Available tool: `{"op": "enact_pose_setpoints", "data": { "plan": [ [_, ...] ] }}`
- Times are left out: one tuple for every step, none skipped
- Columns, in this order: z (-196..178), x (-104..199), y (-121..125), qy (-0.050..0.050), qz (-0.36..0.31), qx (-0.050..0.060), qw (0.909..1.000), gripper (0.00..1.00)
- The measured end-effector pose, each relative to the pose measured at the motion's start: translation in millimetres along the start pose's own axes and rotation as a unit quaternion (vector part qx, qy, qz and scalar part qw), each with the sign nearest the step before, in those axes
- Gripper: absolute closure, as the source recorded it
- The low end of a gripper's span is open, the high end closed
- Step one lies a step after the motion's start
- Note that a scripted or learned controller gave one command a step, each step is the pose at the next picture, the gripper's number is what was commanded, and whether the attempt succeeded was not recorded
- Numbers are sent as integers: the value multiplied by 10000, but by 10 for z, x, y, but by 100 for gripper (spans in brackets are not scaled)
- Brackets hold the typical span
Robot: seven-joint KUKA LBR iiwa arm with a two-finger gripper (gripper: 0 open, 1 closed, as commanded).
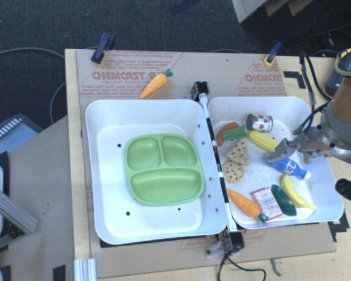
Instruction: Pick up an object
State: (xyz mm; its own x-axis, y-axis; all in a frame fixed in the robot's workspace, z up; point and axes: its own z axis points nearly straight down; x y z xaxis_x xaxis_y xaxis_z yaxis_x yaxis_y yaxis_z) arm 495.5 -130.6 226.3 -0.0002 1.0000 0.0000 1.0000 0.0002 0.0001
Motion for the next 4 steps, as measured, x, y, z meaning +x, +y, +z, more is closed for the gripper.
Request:
{"op": "enact_pose_setpoints", "data": {
  "plan": [
    [1327,-299,-171,-2,7,3,10000,0],
    [1418,44,571,3,-7,-5,10000,0],
    [1242,-385,-171,0,7,9,10000,0],
    [1418,-266,-162,0,2,-5,10000,0]
  ]
}}
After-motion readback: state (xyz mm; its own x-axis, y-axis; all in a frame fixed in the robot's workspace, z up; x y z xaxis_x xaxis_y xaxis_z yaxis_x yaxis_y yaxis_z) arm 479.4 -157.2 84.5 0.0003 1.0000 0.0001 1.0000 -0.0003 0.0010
